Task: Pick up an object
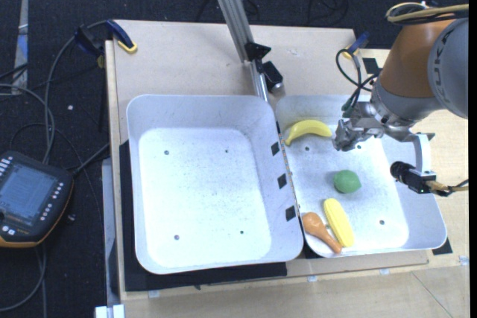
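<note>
Hovering gripper (344,142) beside smooth curved banana (306,130).

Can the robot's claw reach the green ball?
Probably yes. The gripper hangs over the right bin, and the green ball lies alone just below it in the picture, with nothing on top of it.

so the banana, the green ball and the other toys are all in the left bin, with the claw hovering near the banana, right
Not quite: the camera view shows the banana, the green ball and the other toys in the right bin, not the left bin. The claw is indeed beside the banana.
</note>
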You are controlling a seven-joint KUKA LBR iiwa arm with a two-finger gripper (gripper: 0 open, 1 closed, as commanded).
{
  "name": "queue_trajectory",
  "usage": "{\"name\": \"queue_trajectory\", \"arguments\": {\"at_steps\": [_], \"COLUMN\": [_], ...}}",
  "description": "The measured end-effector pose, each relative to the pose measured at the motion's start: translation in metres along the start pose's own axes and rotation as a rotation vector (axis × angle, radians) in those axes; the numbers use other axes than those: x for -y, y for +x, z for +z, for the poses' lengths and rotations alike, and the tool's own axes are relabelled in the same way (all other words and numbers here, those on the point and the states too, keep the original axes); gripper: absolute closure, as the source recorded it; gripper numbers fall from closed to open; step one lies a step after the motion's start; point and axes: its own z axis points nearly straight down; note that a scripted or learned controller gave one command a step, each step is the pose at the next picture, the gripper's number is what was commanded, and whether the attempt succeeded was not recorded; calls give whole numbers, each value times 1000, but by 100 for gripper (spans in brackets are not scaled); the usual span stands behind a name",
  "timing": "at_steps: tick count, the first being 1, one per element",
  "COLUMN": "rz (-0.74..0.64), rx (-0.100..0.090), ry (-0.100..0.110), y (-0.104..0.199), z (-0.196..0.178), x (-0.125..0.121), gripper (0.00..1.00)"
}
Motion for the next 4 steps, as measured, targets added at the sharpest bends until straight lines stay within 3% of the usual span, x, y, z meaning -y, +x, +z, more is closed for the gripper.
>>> {"name": "queue_trajectory", "arguments": {"at_steps": [1,2,4], "rz": [-1,0,-5], "rx": [0,0,-2], "ry": [0,3,6], "y": [8,8,117], "z": [-59,-86,-76], "x": [1,0,-12], "gripper": [100,100,100]}}
